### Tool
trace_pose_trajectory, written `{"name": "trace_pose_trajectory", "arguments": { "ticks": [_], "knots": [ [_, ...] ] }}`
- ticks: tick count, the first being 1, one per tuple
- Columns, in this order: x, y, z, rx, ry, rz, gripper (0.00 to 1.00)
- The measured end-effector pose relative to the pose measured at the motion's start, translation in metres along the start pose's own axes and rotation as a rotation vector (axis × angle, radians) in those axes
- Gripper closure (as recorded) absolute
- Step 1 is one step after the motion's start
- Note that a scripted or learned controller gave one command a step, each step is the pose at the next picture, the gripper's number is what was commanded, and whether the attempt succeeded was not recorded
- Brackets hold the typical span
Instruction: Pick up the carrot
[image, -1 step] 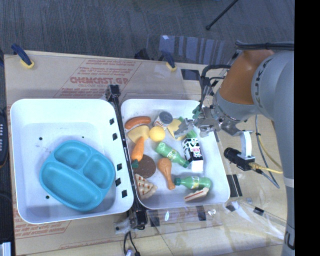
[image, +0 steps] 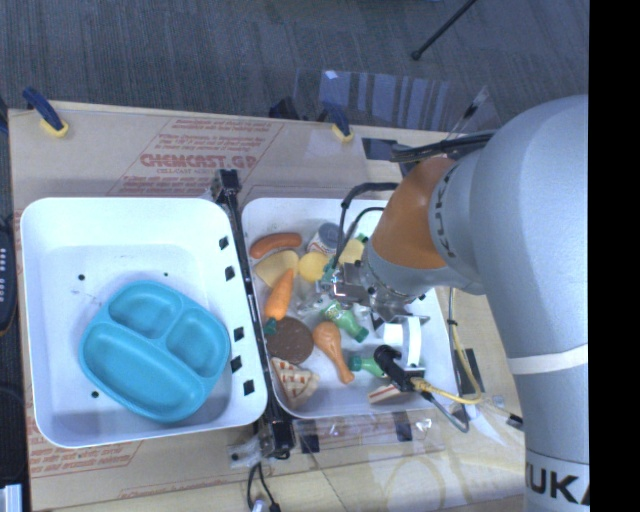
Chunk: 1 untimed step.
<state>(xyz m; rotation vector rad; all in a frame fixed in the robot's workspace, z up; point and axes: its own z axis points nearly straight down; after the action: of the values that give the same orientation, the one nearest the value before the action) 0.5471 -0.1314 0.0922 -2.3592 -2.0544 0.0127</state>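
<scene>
The carrot, orange with a green stub at its lower end, lies slanted near the left wall of the right bin. It rests free among other toy foods. My gripper hangs low over the middle of that bin, a short way to the right of the carrot, mostly hidden under the grey wrist and orange band. Nothing can be seen held by it.
Around the carrot lie a sausage, a yellow piece, a lemon, a brown patty, a drumstick, a sandwich slice and green pieces. The left bin holds a blue divided tray.
</scene>
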Motion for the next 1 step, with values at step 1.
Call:
{"name": "trace_pose_trajectory", "arguments": {
  "ticks": [1],
  "knots": [
    [0.0055, -0.0625, 0.0026, -0.003, 0.000, 0.109, 0.00]
  ]
}}
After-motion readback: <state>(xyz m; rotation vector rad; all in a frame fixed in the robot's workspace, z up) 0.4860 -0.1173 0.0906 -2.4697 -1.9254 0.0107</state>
